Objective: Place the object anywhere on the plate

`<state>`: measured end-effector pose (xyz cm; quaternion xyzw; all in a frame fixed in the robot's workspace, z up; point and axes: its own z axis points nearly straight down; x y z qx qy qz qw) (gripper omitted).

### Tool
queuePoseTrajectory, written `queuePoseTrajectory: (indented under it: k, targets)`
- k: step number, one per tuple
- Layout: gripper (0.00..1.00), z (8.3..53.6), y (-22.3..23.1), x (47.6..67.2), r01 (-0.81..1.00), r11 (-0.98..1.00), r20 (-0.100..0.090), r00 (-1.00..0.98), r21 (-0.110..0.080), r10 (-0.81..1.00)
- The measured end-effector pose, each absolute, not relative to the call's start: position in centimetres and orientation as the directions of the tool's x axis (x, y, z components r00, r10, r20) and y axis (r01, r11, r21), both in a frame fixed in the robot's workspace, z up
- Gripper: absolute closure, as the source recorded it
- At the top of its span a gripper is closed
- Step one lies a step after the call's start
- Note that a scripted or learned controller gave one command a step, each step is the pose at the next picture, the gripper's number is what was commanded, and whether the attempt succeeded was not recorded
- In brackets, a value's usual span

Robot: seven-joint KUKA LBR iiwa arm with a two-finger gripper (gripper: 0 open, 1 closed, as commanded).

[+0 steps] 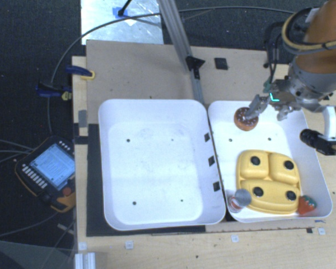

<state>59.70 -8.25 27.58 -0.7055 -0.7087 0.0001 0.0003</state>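
Two shallow white bins sit side by side on the bench. Nearest the camera, along the front of the right bin (319, 175), lie a small grey object (240, 198) at the left corner and a red, strawberry-like piece (307, 204) at the right corner, each touching the yellow compartmented plate (269, 182) between them. The plate's four wells look bare. The left bin (154, 161) holds nothing that I can make out. Farther back in the right bin, near its rear wall, a small brown round object (246, 119) rests on the floor, well apart from the plate. The gripper (256, 106) hangs right over it, one finger reaching the object's top; whether the tips are spread or pinching it I cannot tell. My judgement: this is the grasp stage, nothing placed yet. Next comes a secure pinch, a lift, and a carry toward the camera onto the plate.
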Motion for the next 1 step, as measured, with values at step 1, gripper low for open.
queuePoseTrajectory:
  k: [1]
  targets:
    - [0.00,27.70,-8.25,59.76,1.000,0.005,0.000,-0.005,0.002,1.000]
